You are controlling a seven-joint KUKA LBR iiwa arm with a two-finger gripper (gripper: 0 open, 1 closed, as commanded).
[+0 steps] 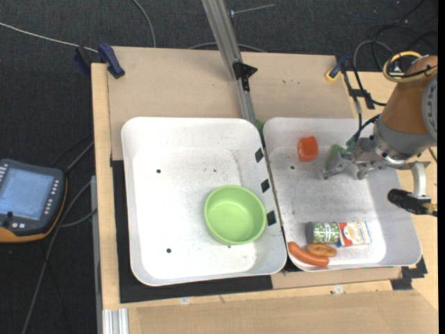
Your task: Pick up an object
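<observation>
So, starting at the business end: we honestly cannot tell how the jaws are set on the gripper (335, 164), they're too small and dark against the bin floor from this angle. What we can say is that nothing visibly sits in them, so we're not counting anything as picked.

Using the orange block (307, 147) as our landmark: the gripper is just to its right and a touch lower, near it but apart from it as far as we can see. That makes the block our best guess for the target, though it's only a guess.

Well below the block, along the near edge of the right bin (389, 256), there's a small carton (338, 234) with a green-and-red label lying on its side, and a red-orange sausage-shaped toy (309, 254) just beside it, touching or nearly so. Off to the block's lower left, in the left bin (149, 138), sits a green bowl (235, 215).

Progress-wise, we'd call it early: approach looks about done, but the grasp and lift are all still to come.
</observation>
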